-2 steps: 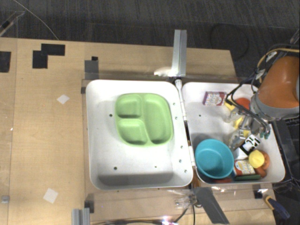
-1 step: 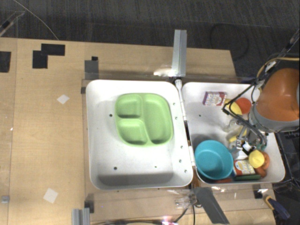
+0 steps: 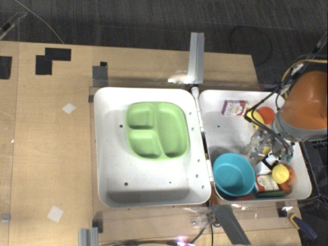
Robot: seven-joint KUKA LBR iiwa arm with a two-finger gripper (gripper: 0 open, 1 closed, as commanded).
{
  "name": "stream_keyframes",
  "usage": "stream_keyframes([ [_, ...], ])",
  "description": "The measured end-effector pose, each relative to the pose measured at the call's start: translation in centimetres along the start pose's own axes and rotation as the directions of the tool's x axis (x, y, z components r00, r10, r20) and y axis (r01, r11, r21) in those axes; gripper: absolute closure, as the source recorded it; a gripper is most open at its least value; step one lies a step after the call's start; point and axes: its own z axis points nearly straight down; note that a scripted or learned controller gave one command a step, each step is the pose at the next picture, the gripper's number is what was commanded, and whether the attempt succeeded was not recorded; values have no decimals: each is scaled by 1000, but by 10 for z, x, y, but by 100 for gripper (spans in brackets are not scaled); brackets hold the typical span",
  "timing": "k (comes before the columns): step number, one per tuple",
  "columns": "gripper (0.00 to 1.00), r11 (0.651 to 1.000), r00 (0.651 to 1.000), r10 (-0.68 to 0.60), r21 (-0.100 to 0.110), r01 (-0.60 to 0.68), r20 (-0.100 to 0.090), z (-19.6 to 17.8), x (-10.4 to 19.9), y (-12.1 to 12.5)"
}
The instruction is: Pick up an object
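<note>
1. Since the arm (image 3: 306, 104) comes in from the right, its grey body and orange band sit over the right bin (image 3: 225, 132), covering part of that bin's right side.
2. Its hand (image 3: 267, 146) is down low inside the right bin, right in the middle of the clutter. Can't tell from this angle whether the hand is open or closed, and I can't see anything clearly gripped in it.
3. Right bin stuff: a blue bowl (image 3: 233, 174) sits upright at the near-left corner, close to the divider between the bins.
4. A small purple-and-white packet (image 3: 233, 107) lies flat near the far wall, well apart from the bowl.
5. An orange object (image 3: 265, 115) pokes out just beside the arm, partly hidden by it.
6. A yellow round thing (image 3: 280, 173) sits near the front right corner, just beside the hand, with a red and green item (image 3: 268, 190) along the front wall next to it. Too small to say what those are exactly.
7. Left bin (image 3: 110, 152) holds a green divided plate (image 3: 156, 129), three compartments, lying flat a bit toward the far side.
8. Both bins rest side by side on the wooden table (image 3: 46, 152).
</note>
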Motion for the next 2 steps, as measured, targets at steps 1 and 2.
stream_keyframes([
  [1,100,999,999,-43,-4,43,-14,-112,-48,43],
  [2,100,999,999,-44,-4,44,-17,-117,-49,44],
])
